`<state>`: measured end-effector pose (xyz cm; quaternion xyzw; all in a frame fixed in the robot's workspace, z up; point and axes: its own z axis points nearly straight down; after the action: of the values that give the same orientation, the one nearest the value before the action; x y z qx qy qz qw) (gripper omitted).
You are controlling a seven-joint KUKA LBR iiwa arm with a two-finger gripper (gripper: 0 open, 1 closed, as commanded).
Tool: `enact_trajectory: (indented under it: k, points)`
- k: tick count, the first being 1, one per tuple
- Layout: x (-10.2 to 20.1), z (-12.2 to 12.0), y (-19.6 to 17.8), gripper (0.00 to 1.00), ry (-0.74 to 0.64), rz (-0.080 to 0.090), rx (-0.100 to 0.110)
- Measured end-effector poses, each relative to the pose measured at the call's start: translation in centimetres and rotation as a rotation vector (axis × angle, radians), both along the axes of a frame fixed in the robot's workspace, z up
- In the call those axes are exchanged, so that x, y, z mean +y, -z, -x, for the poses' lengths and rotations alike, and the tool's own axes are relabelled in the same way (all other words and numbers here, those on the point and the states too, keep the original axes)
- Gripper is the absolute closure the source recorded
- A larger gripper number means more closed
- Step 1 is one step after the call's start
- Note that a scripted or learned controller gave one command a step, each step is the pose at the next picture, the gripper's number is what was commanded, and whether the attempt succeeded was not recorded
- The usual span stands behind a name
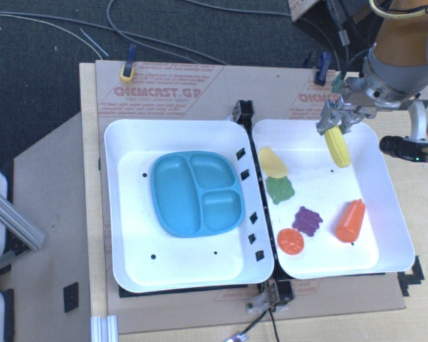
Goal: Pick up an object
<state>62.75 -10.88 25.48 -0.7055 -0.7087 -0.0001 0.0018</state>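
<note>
Overhead, a yellow corn cob (337, 147) is seen clamped at its upper end between the fingers of the gripper (333, 125), near the far rim of the right bin (392, 212). Open white floor is left beside it. Nearer the divider, a yellow piece (273, 163), green piece (279, 189), purple piece (308, 220), tomato (291, 241) and carrot (350, 221) are spread.

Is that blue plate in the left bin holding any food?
Empty. The blue plate shows bare compartments. The toy foods, such as the corn and the carrot, are all over the right bin.
</note>
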Motion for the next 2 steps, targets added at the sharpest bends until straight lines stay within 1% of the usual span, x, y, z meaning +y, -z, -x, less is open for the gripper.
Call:
enact_trajectory:
  k: [2]
  points:
    - [8.4, 3.4, 1.9, 1.0, 0.001, 0.001, 0.002]
